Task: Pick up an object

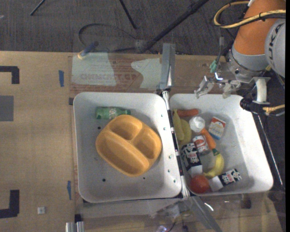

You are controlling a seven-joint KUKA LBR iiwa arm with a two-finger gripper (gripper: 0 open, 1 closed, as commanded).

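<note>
The gripper is seen upper right, above the right bin, fingers spread and holding nothing. In that bin are piled a yellow banana, a red tomato and small cartons.

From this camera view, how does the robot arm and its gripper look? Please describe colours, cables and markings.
The arm has a wide orange band, with a light grey shell beside it that bears part of a dark KUKA lettering. Yellow and black cables loop around the orange section. The gripper is a small unit of pale metal with thin fingers and a bluish-green spot near its base.
</note>
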